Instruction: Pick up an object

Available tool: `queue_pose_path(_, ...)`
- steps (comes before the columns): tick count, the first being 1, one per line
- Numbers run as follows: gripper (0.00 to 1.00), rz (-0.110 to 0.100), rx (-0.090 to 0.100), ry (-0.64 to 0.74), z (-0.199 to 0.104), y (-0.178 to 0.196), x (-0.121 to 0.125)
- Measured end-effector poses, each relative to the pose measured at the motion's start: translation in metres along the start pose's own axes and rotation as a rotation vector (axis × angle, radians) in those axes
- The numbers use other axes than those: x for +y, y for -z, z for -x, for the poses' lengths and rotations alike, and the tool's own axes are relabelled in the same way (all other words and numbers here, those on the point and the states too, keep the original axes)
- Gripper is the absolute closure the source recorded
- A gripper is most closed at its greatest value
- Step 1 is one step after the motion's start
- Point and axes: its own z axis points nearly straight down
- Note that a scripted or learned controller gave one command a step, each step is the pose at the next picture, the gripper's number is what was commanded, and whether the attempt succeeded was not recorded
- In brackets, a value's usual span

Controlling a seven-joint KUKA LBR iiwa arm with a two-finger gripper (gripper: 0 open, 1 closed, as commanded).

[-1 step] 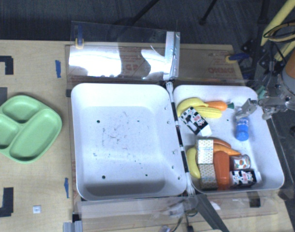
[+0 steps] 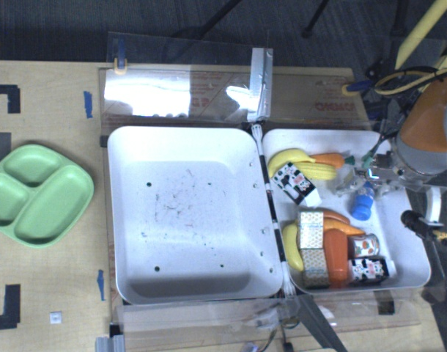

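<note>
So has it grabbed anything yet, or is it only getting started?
Nothing looks picked up yet. The arm has reached over the right bin, with its hand low among the objects near the blue piece. I cannot tell whether it has gripped anything. The bananas, boxes and cans all lie in the bin. Gripping and lifting one is still left.

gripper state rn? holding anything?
Gripper: low in the right bin, just above the blue object; open or closed cannot be told, and nothing is visibly held.
</note>
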Motion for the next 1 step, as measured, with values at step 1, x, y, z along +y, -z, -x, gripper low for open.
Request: queue_pose_path(1,0.00,-0.003,-0.009,-0.117,-0.0221,0.0193,-0.0054)
